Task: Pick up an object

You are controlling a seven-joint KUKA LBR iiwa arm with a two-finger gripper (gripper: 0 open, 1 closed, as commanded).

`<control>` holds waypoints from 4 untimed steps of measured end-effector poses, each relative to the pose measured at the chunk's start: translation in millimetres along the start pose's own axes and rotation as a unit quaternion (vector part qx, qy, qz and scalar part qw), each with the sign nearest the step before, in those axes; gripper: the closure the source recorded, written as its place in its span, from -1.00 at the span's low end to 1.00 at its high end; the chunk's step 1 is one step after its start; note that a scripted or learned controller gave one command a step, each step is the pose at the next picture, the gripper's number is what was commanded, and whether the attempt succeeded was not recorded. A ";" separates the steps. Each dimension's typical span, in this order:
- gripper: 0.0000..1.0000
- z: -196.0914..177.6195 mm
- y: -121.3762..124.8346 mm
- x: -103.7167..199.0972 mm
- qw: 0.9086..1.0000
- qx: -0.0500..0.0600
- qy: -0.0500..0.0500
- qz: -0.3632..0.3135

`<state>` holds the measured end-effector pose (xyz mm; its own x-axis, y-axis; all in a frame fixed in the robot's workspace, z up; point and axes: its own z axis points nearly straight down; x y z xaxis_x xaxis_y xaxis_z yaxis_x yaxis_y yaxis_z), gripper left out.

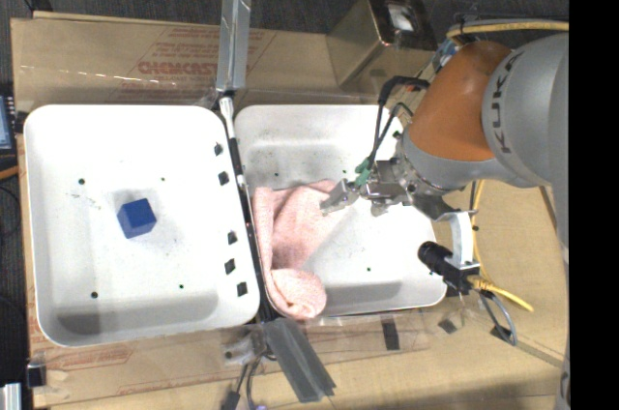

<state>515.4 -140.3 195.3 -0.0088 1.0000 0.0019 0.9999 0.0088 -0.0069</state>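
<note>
A pink cloth (288, 244) lies crumpled along the left side of the right bin (387, 287), bunched into a roll at its near end. A small blue cube (136, 217) sits in the left bin (58, 302), left of its middle. My gripper (338, 195) reaches in from the right and hangs low over the right bin, its tip at the upper right edge of the cloth. From this angle I cannot tell whether it touches the cloth. The grey arm with its orange band (464, 103) covers the right bin's far right corner.
A divider with black clips (232, 205) separates the two bins. A cardboard sheet (116, 60) lies behind them, with a metal post (232, 41) and a brown box (382, 36) at the back. Cables and a black fitting (445, 263) sit at the right bin's right edge.
</note>
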 end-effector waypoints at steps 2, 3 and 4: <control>-1.00 68.1 10.6 -34.5 1.000 -0.002 0.000 0.005; -1.00 103.1 69.3 -18.8 0.995 -0.003 -0.001 -0.097; 1.00 93.0 69.4 -19.0 0.995 -0.002 -0.001 -0.098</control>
<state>584.3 -158.5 101.8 -0.2035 0.9791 0.0003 0.9791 0.2035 -0.0023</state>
